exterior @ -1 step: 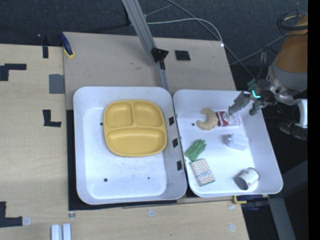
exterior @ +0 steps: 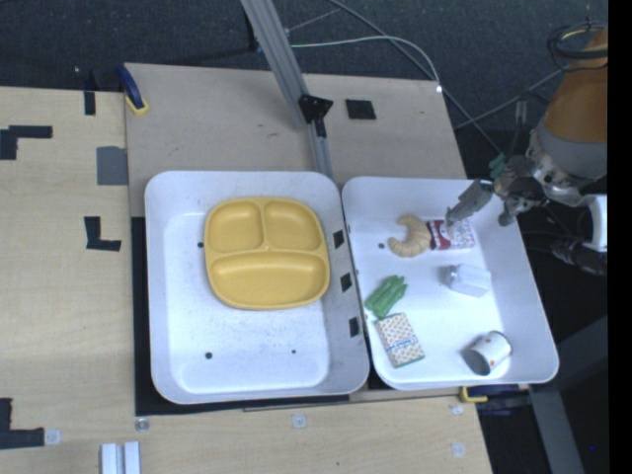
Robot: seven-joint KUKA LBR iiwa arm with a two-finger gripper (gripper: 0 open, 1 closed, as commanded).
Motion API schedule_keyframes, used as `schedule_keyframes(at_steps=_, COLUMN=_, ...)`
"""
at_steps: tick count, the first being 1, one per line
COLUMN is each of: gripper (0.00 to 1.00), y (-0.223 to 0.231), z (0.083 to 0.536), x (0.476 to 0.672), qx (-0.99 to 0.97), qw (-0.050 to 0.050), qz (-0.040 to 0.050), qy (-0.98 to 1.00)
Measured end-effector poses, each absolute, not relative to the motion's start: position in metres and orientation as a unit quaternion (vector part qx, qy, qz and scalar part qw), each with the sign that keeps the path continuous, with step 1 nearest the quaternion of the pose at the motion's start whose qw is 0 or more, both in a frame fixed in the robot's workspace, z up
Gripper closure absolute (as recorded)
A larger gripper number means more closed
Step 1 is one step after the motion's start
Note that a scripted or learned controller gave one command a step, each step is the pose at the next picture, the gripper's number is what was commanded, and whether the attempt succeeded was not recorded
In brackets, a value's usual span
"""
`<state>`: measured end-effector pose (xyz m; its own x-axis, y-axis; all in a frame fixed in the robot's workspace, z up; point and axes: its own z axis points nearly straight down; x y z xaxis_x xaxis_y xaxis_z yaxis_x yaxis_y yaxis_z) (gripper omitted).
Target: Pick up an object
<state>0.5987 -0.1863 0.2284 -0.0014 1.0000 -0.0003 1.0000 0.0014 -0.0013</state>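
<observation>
From my remote seat I see the gripper (exterior: 464, 208) reaching in from the right, low over the far part of the right bin (exterior: 528, 294); I cannot tell its state from this angle. Its tip sits directly above a small red and white packet (exterior: 452, 236), touching or nearly touching it. Just left of that packet lies a tan croissant-shaped toy (exterior: 407, 237). Toward the near side, a pale grey block (exterior: 464, 280) rests near the bin's middle, a green ridged piece (exterior: 386, 295) lies by the left wall, and a patterned white card box (exterior: 400, 340) sits just below the green piece. A small white mug (exterior: 488, 352) lies on its side in the near right corner. Behind the gripper, the grey arm with its orange band (exterior: 578, 102) rises at the right. The left bin (exterior: 168, 294) holds a yellow divided plate (exterior: 267, 253) with three compartments.
</observation>
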Motion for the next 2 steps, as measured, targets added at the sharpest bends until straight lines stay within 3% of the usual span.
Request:
schedule_keyframes(at_steps=1, gripper=0.00, y=-0.183, z=0.175, x=0.608, qx=-0.706, qw=0.002, qz=0.0020, qy=-0.708)
schedule_keyframes(at_steps=2, gripper=0.00, y=-0.183, z=0.131, x=0.604, qx=-0.707, qw=0.002, qz=0.0020, qy=-0.708)
